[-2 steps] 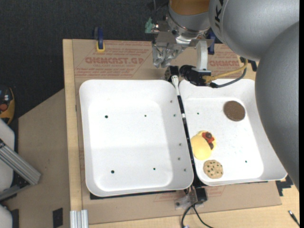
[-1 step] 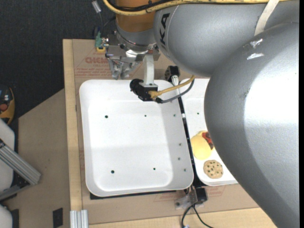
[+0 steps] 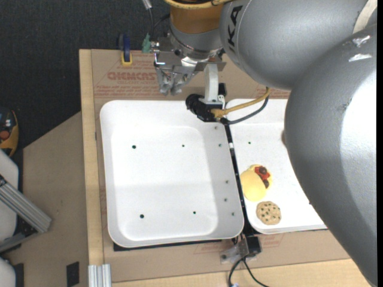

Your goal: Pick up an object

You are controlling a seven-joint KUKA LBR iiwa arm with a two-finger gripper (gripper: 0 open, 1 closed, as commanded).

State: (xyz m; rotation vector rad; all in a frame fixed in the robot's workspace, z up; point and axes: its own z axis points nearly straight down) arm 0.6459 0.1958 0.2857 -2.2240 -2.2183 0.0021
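Beyond the far rim of the left bin (image 3: 114, 160), over the brown desk (image 3: 90, 100), hangs the pincer (image 3: 169, 87). Its tips are small and cluttered against the desk print, so whether it is open or closed cannot be told, and nothing is seen gripped in it. The left bin itself shows bare white floor with 4 small dark dots.

Right of the left bin, across the shared divider, sits the right bin (image 3: 281, 226). It holds 2 objects near its near-left corner: 1 yellow rounded toy (image 3: 252, 185) with a red and dark patch on top, and, just beside it toward the near rim, 1 round cookie-like disc (image 3: 268, 212), tan with dark specks. Both lie well apart from the pincer.

Judgement on handling: the yellow toy looks light and possibly soft, with a smooth curved surface that may slip, so a hold across its widest middle is advised. The disc looks flat, stiff and light, and lies low against the floor; a hold across its edges is the only option and appears the less secure.

Count: 2 bins, 2 objects, 1 arm (image 3: 311, 52).
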